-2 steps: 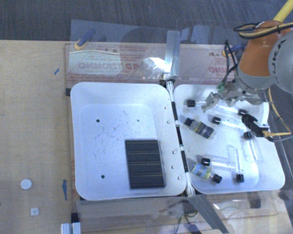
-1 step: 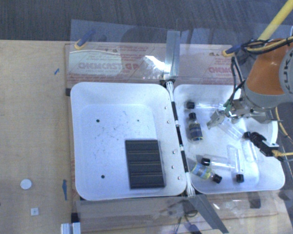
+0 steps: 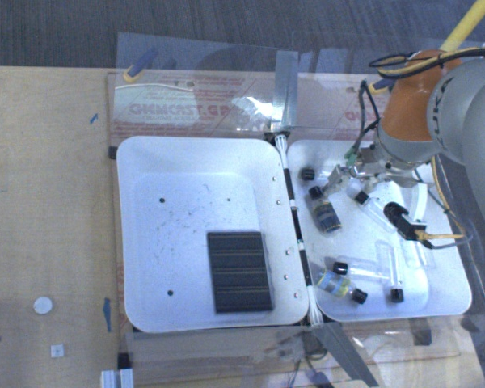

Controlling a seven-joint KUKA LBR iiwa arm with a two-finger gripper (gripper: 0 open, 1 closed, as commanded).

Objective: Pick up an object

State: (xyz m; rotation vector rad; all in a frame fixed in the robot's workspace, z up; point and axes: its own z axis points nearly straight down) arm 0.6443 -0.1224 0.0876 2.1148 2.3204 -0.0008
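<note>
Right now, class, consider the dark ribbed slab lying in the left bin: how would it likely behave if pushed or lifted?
The dark ribbed slab lies flat, so it should slide, not roll. Its straight edges suggest stiffness. It looks wide for a two-finger grasp.

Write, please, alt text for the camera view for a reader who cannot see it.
A grey-and-orange robot arm's gripper hangs over the right bin, which holds small bottles and black caps. The left bin holds one dark ribbed slab.
</note>
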